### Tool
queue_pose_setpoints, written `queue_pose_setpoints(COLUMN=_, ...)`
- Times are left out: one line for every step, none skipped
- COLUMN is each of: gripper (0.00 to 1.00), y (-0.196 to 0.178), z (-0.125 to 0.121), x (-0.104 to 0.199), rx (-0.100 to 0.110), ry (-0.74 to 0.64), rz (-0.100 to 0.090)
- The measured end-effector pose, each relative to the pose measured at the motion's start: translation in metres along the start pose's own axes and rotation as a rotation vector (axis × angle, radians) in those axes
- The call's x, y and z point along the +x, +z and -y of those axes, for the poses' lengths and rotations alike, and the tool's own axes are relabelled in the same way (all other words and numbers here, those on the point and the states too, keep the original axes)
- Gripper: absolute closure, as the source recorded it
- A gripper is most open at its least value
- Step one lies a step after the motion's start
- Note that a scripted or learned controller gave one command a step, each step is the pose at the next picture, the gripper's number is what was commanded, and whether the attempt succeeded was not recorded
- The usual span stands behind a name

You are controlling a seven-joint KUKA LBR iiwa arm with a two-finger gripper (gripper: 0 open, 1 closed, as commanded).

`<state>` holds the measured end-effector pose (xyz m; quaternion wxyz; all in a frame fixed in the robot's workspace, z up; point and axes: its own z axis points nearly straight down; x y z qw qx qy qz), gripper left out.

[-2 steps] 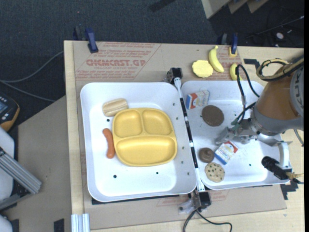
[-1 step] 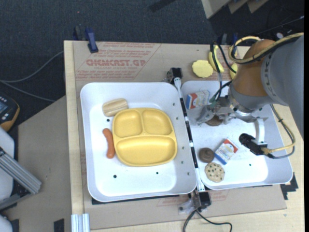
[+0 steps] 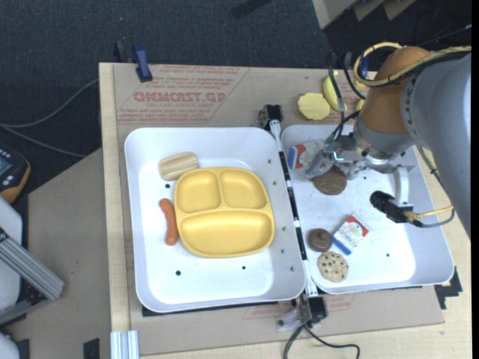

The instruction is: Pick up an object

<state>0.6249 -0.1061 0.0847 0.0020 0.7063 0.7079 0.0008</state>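
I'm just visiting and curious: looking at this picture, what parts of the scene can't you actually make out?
- The gripper: whether it is open or shut is blurred and partly covered by the arm's wrist in the camera view.
- The brown disc: its upper edge is hidden under the gripper; touching or not is unclear.
- The small packet by the right bin's wall: print too small to read.
- The yellow items behind the right bin: partly covered by cables and arm.
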Motion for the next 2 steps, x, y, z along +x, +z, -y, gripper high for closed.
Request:
queue_pose_setpoints(gripper=1.00, y=-0.012, z=0.000, x=0.000, rx=-0.001, ry=-0.001, rz=0.000)
queue_pose_setpoints(gripper=1.00, y=-0.107, z=0.021, x=0.073, rx=-0.006, ry=-0.006, rz=-0.004)
